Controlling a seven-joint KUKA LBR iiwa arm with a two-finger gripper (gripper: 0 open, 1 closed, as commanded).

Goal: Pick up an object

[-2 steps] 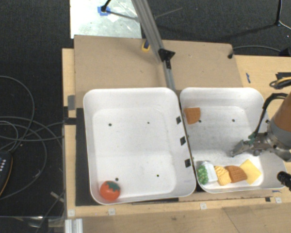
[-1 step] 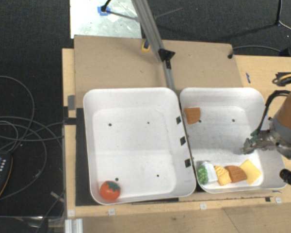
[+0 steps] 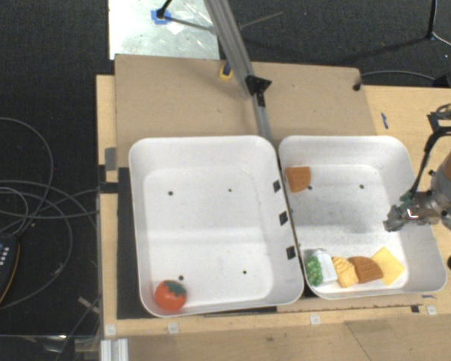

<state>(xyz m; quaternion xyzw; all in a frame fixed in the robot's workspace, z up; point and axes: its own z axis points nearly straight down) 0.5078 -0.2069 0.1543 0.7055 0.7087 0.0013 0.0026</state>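
My hand hangs over the right bin; whether it is spread I cannot tell. The yellow block near the front rim looks light, stiff: grip its flat sides.

You've got two smooth, matt white plastic bins, left bin and right bin, on a matt brown board bench. Near-left tomato looks glossy plastic. The far pole is dull grey metal.
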